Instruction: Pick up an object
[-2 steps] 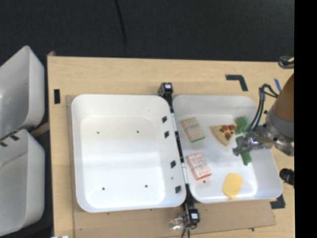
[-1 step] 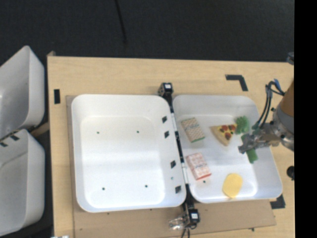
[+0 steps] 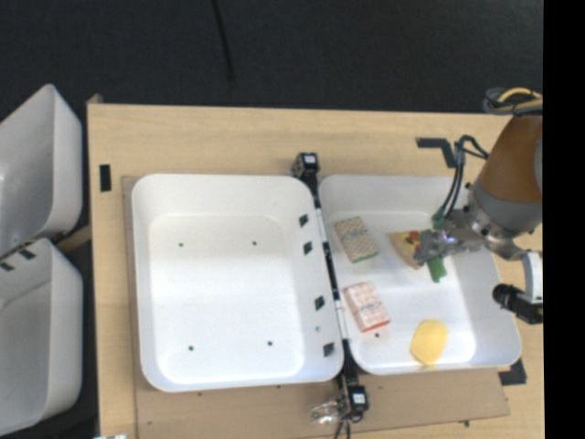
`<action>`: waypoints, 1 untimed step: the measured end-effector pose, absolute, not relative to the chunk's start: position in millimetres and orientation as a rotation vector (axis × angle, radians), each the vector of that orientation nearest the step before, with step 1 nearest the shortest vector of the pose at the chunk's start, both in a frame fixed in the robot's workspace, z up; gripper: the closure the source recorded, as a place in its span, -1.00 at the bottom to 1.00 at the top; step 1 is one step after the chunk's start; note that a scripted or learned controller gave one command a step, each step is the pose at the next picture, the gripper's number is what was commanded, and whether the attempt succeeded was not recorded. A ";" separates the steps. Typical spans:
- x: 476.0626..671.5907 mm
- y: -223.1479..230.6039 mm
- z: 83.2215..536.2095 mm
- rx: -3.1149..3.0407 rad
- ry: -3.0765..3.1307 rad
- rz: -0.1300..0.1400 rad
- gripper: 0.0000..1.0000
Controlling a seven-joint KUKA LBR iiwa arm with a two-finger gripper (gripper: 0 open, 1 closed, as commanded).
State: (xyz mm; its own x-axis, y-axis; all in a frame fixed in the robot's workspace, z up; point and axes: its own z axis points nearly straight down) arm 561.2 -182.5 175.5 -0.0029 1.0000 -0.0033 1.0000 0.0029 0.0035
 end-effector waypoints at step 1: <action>577.2 -208.7 312.0 2.207 2.212 0.009 1.00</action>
State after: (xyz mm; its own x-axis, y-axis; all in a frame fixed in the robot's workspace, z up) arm 577.2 -208.7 312.0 -0.0023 1.0000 -0.0076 0.9999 0.0025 0.0159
